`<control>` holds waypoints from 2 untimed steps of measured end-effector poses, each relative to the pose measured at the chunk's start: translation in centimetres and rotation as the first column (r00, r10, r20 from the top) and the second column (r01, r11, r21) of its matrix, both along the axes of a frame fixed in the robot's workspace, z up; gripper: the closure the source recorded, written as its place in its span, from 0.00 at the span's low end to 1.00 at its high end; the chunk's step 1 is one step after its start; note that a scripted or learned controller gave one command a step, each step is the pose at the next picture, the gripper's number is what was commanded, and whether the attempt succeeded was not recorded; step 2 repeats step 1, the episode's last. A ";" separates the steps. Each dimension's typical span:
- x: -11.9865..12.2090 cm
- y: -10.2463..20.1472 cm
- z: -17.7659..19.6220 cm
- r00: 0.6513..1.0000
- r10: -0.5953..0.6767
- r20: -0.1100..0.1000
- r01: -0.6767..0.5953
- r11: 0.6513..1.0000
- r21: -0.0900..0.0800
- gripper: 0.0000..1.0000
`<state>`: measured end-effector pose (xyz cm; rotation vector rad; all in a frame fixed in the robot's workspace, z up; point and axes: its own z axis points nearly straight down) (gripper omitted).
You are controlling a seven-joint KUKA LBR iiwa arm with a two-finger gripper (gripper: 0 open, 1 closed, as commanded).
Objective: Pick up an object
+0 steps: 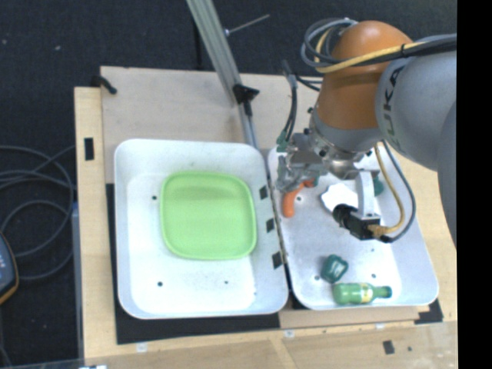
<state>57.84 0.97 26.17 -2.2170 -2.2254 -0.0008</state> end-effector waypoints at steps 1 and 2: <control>0.4 5.1 -1.9 1.000 -0.001 -0.001 0.001 1.000 0.000 1.00; 0.4 5.1 -1.9 1.000 -0.001 -0.001 0.001 1.000 0.000 1.00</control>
